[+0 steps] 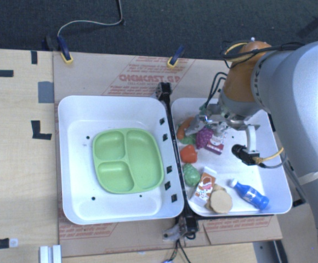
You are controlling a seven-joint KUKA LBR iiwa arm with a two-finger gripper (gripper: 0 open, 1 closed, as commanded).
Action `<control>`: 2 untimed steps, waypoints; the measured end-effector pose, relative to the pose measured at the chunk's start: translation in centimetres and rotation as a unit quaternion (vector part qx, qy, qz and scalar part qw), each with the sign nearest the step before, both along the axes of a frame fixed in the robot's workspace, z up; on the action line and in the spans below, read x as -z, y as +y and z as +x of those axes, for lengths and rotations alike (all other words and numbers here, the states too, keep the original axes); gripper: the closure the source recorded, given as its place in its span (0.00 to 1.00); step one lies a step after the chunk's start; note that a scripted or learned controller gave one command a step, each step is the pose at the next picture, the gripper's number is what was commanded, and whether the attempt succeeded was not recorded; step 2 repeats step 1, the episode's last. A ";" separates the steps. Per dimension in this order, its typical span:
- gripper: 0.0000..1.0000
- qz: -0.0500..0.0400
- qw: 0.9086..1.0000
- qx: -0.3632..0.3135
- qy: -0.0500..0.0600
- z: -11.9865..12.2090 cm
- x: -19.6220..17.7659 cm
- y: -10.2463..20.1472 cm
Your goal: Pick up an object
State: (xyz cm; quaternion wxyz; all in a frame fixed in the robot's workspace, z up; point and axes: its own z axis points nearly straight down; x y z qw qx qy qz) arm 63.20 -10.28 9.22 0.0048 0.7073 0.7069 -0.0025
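end effector point(209, 126) down in right bin point(268, 175), right over purple grapes point(205, 138); can't tell its grip state tbh. green tray point(128, 160) in left bin point(71, 147).

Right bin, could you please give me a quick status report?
Gripper low over right bin, above purple grapes. Nothing seen lifted. Tomato, carton, bottle crowd nearby.

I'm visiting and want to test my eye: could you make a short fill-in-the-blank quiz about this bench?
1. The divided plate in the left bin is coloured ____.
2. That plate has ____ compartments.
3. The blue bottle lies in the ____ bin.
4. The arm's wrist band is coloured ____.

Missing words: green; three; right; orange.
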 end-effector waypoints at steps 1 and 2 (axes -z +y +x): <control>1.00 0.002 1.000 0.000 -0.006 0.2 -0.9 0.3; 1.00 0.002 1.000 0.000 -0.006 0.2 -0.9 0.3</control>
